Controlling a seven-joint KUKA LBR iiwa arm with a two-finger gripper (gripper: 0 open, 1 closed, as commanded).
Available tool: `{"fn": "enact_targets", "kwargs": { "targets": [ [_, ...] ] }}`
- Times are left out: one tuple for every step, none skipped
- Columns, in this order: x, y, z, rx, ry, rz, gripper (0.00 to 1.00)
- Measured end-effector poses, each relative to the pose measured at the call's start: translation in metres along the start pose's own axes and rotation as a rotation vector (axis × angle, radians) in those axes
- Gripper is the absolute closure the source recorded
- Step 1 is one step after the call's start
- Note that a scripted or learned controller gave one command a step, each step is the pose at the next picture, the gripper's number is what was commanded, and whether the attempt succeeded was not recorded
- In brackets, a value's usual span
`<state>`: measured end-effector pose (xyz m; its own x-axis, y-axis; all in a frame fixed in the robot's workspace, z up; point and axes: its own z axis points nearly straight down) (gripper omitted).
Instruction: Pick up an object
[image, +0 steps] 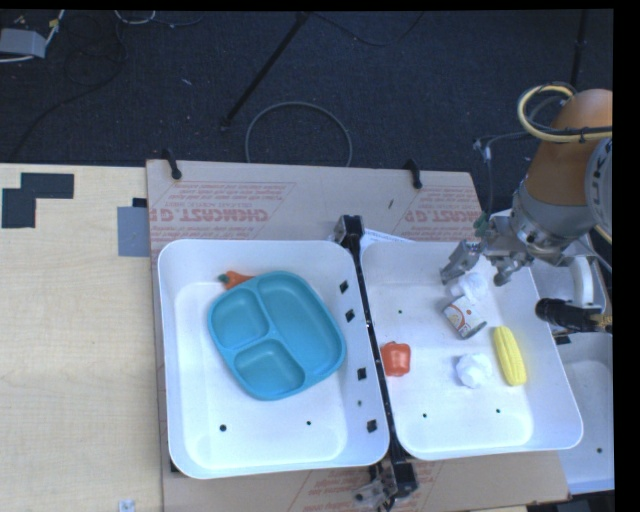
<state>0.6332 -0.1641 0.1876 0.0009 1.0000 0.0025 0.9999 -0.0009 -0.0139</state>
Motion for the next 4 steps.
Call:
{"fn": "enact_targets", "kwargs": {
  "targets": [
    [0.000,0.003,-0.007,-0.013,-0.003,-0.001,0.00],
    [-0.009,0.005,0.043,-0.007,-0.002,-0.001,0.00],
    [-0.007,0.004,0.097,-0.006,-0.001,-0.002,0.00],
    [-0.008,0.006,0.083,-0.010,-0.002,-0.002,1.00]
  ]
}}
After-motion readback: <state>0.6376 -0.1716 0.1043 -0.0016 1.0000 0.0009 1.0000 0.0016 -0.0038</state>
